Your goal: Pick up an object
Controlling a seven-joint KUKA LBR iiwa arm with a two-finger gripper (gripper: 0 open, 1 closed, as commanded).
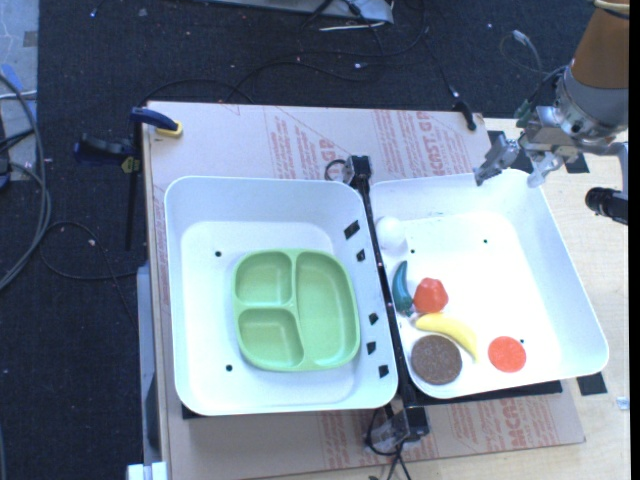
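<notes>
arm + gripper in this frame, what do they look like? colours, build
The arm shows an orange band above a grey wrist. Below it, the gripper is a pale grey metal block with dark fittings and two thin dark fingers.

The arm (608, 43) is cut off by the top and right edges.

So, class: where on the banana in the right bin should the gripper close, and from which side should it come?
Probably across the middle of the banana, from straight above. It lies flat and narrow, and the brown disc touches its lower side while the red piece sits close above its left end, so the fingers best straddle its right half. The gripper hangs over the bin's far rim.
</notes>
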